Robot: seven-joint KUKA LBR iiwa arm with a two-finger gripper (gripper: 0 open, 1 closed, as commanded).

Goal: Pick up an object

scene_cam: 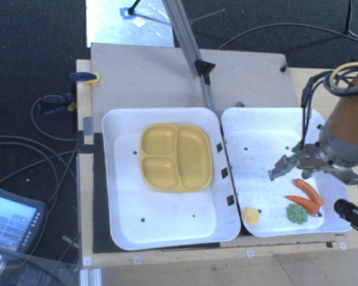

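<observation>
My gripper (291, 171) hangs over the middle of the right bin (250, 136), open, with nothing between its fingers. Just below and to its right lie two orange carrot-like pieces (308, 191), one above the other. A green broccoli piece (296, 214) sits under them near the bin's front right corner. A small pale yellow item (250, 215) rests at the bin's front left corner, well apart from the gripper.
The left bin (122, 207) holds a yellow divided plate (176, 158). A slanted metal pole (188, 34) runs down to the gap between the bins. Cables and a teach pendant (9, 216) lie on the floor at left.
</observation>
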